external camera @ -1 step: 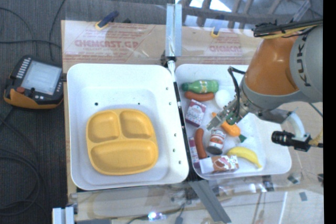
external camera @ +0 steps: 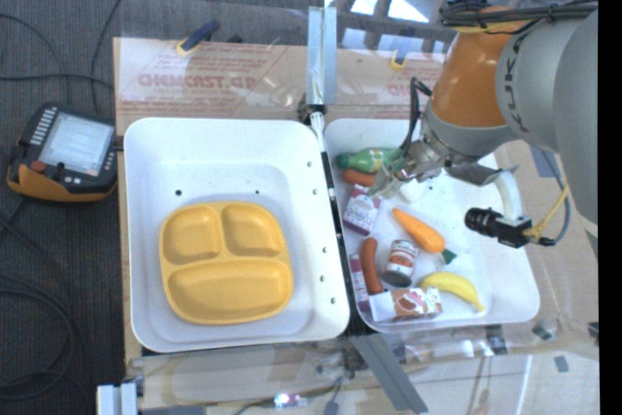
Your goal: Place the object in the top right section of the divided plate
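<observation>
Grey and orange-banded, the arm carries its pincer (external camera: 397,172) low in the right bin (external camera: 515,301), but whether it is spread or closed I cannot tell. A green bottle (external camera: 369,158) lies right against its tip, a purple packet (external camera: 362,212) just below it, and a carrot (external camera: 420,231) below and right of it. Far left of the pincer, the yellow divided plate (external camera: 225,260) sits in the left bin (external camera: 194,146).

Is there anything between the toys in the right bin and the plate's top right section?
Only the bins' adjoining walls lie between them; a carried object must clear those. The top right section of the yellow plate has nothing in it. The gripper hovers over the green bottle.
</observation>
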You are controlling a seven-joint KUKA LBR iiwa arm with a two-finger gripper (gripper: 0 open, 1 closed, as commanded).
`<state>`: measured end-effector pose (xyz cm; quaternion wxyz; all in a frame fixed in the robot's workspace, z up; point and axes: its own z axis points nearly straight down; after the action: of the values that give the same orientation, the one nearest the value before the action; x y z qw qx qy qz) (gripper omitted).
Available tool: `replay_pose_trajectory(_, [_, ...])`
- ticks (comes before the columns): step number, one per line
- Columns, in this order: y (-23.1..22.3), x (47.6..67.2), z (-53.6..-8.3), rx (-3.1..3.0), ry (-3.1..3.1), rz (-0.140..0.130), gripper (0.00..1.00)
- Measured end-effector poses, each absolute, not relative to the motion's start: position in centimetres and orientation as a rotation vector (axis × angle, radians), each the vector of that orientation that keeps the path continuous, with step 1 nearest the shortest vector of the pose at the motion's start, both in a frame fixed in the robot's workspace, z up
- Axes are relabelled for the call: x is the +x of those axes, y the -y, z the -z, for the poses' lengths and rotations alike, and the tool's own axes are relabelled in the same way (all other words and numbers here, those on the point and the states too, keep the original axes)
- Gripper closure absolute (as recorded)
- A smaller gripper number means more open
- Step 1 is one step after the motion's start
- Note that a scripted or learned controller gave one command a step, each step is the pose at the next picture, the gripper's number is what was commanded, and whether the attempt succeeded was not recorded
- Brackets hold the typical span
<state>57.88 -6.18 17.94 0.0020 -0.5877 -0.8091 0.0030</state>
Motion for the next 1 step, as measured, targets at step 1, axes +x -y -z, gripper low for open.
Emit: replay_pose_trajectory(1, [5.90, 53.49, -20.99, -1.779, 2.584, -0.011, 1.00])
